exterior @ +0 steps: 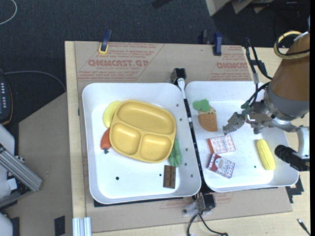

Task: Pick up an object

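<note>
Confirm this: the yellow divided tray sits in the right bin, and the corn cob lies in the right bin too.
Not quite. The camera view shows the yellow divided tray in the left bin, not the right. The corn cob does lie in the right bin.

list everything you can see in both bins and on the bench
divided tray: 1, yellow, left bin
yellow item: 1, under tray's far-left edge
red-orange item: 1, tray's left edge
green item: 1, tray's right edge
brown bar: 1, left bin, near side
carrot-like toy: 1, orange with green top, right bin
small boxes: 2, red and white, right bin
corn: 1, yellow, right bin
clamps: 2, bench's far edge
pincer: 1, grey, over right bin
</note>
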Available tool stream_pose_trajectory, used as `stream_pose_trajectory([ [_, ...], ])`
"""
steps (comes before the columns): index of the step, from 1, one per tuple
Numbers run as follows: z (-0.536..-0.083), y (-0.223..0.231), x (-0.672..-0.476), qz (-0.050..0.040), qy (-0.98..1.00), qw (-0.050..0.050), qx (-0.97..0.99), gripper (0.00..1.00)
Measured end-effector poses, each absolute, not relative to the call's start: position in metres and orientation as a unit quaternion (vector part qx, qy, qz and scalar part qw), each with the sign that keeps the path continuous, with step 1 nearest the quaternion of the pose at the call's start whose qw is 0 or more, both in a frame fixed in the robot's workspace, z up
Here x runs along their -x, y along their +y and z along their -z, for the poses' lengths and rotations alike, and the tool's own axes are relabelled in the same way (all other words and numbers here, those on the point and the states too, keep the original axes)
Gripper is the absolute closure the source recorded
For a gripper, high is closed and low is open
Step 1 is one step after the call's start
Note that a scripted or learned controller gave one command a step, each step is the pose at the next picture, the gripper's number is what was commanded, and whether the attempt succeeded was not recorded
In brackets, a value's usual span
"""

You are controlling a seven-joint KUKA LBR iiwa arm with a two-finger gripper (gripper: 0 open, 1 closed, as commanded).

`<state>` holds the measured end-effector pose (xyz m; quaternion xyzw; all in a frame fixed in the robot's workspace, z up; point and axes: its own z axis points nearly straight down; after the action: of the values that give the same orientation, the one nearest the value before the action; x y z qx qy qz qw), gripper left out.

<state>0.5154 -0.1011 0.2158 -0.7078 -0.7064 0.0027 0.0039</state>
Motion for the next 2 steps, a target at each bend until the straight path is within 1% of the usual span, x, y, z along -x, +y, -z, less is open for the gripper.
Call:
stream_pose_trajectory([
  [1, -0.22, -0.101, -0.518, 0.0002, -0.707, 0.0, 0.707, 0.0],
  [2, -0.16, -0.103, -0.518, -0.0022, -0.707, 0.004, 0.707, 0.0],
])
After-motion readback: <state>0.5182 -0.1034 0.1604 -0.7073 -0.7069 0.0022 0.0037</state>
